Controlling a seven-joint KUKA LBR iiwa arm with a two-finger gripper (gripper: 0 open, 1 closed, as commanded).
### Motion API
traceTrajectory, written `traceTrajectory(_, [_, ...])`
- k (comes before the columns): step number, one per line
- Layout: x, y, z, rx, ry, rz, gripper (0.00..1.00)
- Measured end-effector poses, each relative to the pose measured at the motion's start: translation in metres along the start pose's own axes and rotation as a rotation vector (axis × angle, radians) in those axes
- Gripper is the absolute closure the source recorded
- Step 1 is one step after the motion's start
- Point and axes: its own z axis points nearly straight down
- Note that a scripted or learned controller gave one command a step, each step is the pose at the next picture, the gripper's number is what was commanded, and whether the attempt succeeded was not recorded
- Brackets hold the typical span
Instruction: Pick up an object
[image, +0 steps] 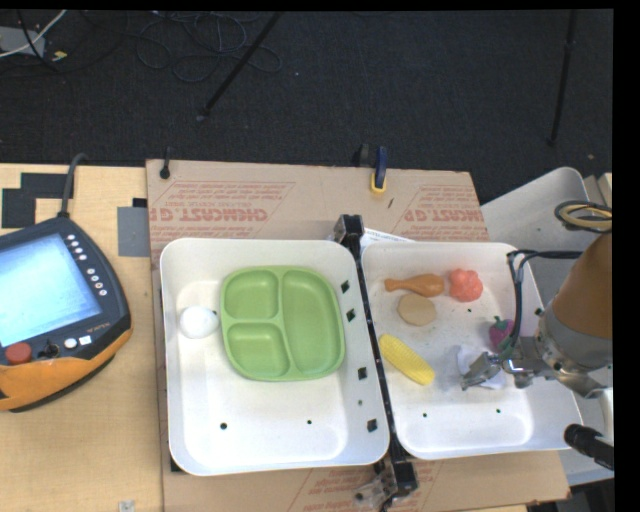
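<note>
My gripper (482, 372) hangs low over the right side of the right bin (470, 440), reaching in from the right on the grey arm (585, 300). A yellow corn-like piece (407, 360) lies to its left, a short gap away. Just above the gripper a small purple object (498, 327) lies partly hidden by the wrist. Further back in the same bin are a tan round disc (417, 311), an orange drumstick (414, 285) and a pink-red ball (465, 285). Nothing is visibly held.
The left bin (260, 430) holds a green divided plate (282, 323) and a white egg-shaped object (198, 321) beside it. A black divider (368, 340) separates the bins. A teach pendant (55, 300) lies on the bench at far left.
</note>
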Motion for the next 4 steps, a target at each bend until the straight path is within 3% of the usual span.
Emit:
traceTrajectory(1, [0.002, 0.001, 0.047, -0.007, -0.004, 0.001, 0.0])
traceTrajectory(2, [0.0, 0.001, 0.035, -0.008, -0.003, 0.006, 1.0])
traceTrajectory(4, [-0.015, 0.008, -0.075, -0.01, -0.005, 0.003, 1.0])
